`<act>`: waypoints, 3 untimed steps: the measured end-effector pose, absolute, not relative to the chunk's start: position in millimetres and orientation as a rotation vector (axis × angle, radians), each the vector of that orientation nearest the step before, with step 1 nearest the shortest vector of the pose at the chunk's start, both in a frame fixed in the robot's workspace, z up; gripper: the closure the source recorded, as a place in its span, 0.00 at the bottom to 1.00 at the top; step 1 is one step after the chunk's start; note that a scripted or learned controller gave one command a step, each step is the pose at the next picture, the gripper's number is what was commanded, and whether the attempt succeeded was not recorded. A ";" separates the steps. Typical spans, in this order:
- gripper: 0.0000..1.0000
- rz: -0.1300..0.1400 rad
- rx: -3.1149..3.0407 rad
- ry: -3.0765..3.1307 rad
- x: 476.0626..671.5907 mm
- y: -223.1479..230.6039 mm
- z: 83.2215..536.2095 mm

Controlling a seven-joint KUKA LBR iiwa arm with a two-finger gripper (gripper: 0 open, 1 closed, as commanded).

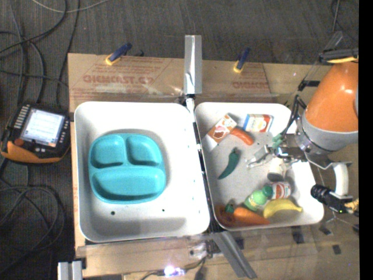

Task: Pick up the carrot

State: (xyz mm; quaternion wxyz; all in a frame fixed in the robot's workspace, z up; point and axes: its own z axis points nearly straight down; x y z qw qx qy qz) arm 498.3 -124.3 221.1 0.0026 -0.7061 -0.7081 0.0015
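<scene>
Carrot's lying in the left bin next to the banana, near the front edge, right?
Wrong bin. The camera view shows the carrot in the right bin, near its front edge, beside the banana. The left bin holds the teal divided plate.

Orange carrot (249,216) flat along right bin's near wall

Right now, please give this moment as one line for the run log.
phase: approach | gripper: over right bin, holding nothing | carrot: lying at front edge, untouched, beside banana | left bin: blue tray
</scene>
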 end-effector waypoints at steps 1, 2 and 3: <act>0.00 0.004 -1.963 -2.445 500.0 -86.5 181.0; 0.00 0.003 -1.744 -2.608 484.4 -76.9 194.1; 0.00 0.003 -1.744 -2.609 484.5 -76.6 194.1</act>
